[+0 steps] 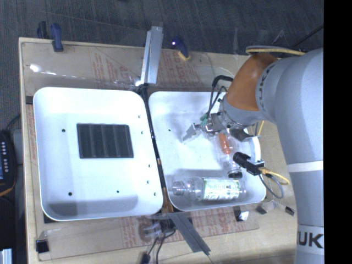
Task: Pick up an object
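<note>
Fig. 1. Overhead slanted view of the surface (33, 70) w/ two shallow white bins side by side.

(a) Left bin (55, 191): one dark ribbed rectangular panel (104, 141) lies flat on the floor of the bin, a little toward the far-left part, apart from all walls.

(b) Right bin (170, 120): a clear plastic bottle (212, 188) w/ a pale green-and-white label lies on its side along the near wall, cap end toward the left bin. Farther in, near the right wall, sits a small clear item w/ orange inside (224, 143), possibly a tube or vial; it is too small and too crowded by the wrist to name w/ certainty.

(c) Robot: grey arm (291, 103) enters from the right, its orange band (245, 87) above the far-right corner of the right bin. The claw (192, 132) points leftward, low over the middle of the right bin, just left of the orange item and well apart from the bottle. How far the claw is open cannot be told at this resolution, and no object can be made out in its grip.

(d) Fixtures: a blue clamp (55, 36) at the far-left corner of the surface; a metal bar (151, 54) at the far edge, approx. in line w/ the gap between the bins.
</note>
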Motion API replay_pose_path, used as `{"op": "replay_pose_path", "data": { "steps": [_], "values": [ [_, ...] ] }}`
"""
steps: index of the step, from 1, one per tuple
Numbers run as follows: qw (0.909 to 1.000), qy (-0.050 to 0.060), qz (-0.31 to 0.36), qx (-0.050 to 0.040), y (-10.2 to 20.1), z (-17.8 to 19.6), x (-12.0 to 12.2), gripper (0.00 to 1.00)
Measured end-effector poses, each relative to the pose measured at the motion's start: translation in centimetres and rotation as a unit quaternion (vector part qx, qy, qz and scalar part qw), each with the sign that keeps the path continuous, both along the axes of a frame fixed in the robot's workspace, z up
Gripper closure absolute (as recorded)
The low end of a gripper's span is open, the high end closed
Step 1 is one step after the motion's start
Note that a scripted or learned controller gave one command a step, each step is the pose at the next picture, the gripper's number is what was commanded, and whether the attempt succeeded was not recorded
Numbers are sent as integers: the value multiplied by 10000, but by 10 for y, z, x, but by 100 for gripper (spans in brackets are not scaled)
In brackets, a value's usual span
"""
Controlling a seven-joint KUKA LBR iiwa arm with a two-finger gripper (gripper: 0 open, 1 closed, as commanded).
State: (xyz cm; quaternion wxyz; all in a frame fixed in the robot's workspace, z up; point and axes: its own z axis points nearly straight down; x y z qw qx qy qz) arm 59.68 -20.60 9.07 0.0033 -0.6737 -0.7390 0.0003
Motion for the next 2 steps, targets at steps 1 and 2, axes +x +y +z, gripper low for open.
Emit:
{"op": "replay_pose_path", "data": {
  "steps": [1,2],
  "values": [
    [9999,-26,151,-21,-5,104,-14,0],
    [9969,-35,787,-26,-3,99,-3,0]
  ]
}}
